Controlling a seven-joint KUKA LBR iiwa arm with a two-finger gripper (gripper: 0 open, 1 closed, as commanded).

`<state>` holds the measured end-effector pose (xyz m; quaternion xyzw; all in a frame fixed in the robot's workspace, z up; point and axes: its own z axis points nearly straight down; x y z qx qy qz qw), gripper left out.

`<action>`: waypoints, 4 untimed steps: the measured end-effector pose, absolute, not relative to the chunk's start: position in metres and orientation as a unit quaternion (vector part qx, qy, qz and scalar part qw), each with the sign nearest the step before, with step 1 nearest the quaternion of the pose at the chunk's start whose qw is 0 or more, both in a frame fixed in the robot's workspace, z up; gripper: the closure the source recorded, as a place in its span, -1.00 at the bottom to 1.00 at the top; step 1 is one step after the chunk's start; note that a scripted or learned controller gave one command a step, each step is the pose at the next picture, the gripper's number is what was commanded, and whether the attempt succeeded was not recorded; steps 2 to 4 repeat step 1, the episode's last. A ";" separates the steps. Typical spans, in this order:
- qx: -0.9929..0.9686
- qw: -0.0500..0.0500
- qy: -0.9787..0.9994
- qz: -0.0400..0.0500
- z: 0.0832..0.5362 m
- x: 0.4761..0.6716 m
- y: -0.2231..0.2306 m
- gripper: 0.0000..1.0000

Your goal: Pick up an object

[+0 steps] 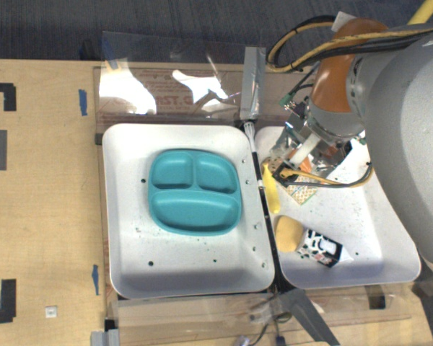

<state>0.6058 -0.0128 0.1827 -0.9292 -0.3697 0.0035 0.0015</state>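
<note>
a grey robot arm with an orange band [337, 78] reaches in from the right over two shallow white bins set side by side on a bench. its gripper [292, 161] is low over the far left part of the right bin [375, 254], close to the wall the bins share. its state cannot be told, since the wrist and cables crowd that spot. just below it lie a yellow banana-shaped piece [271, 193] along the dividing wall and a small patterned item [301, 192] with orange and pale markings; whether the gripper touches either is unclear. nearer the front of the right bin sit a rounded tan object [289, 233] and, touching it, a black-and-white spotted item [322, 246]. the left bin [123, 262] holds a teal divided plate [195, 191] with three compartments, lying flat near its middle.
</note>
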 end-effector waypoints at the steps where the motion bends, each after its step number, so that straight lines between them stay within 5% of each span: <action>1: -0.975 0.001 -0.221 0.003 0.184 0.594 -0.044 -1.00; 4: -0.975 0.001 -0.221 0.003 0.184 0.594 -0.044 -1.00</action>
